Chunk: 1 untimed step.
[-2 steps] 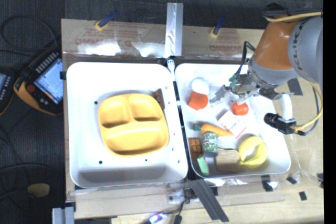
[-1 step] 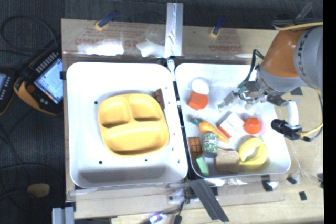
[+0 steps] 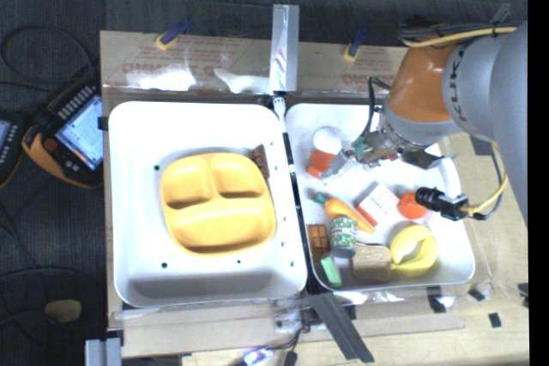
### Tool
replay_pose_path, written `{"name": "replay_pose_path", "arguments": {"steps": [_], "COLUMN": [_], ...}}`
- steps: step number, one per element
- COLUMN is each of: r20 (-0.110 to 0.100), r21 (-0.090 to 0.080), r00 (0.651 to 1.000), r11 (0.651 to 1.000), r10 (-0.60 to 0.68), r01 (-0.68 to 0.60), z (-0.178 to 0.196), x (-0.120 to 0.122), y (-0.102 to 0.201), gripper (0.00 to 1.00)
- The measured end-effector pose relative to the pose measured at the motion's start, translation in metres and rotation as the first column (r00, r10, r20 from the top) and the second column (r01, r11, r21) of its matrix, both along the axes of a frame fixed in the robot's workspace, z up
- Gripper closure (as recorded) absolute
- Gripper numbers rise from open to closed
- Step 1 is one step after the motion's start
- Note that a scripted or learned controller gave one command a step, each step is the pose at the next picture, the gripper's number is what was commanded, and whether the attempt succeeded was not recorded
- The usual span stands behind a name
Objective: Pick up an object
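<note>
My gripper hangs low over the upper middle of the right bin, under the orange wrist band. It is just right of an orange bottle with a white cap and above a white and orange box. Below these lie an orange carrot, a red tomato, a yellow banana-like fruit, a green and white can and a brown block. Nothing shows as held.
The left bin holds a yellow divided plate and a small brown piece by its right wall. A dark chocolate bar and a green item sit in the right bin's front left corner. A handheld controller lies off the bench, left.
</note>
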<state>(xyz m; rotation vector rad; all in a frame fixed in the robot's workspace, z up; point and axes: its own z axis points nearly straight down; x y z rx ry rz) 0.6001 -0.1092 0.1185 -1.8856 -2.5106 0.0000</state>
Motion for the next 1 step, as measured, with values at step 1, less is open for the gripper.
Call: {"name": "replay_pose_path", "arguments": {"steps": [1], "r20": [0.014], "r21": [-0.010], "r00": [0.918], "r11": [0.918], "r10": [0.396], "r01": [-0.396], "z": [-0.0281], "x": [-0.0358], "y": [0.0054], "gripper": [0.00]}}
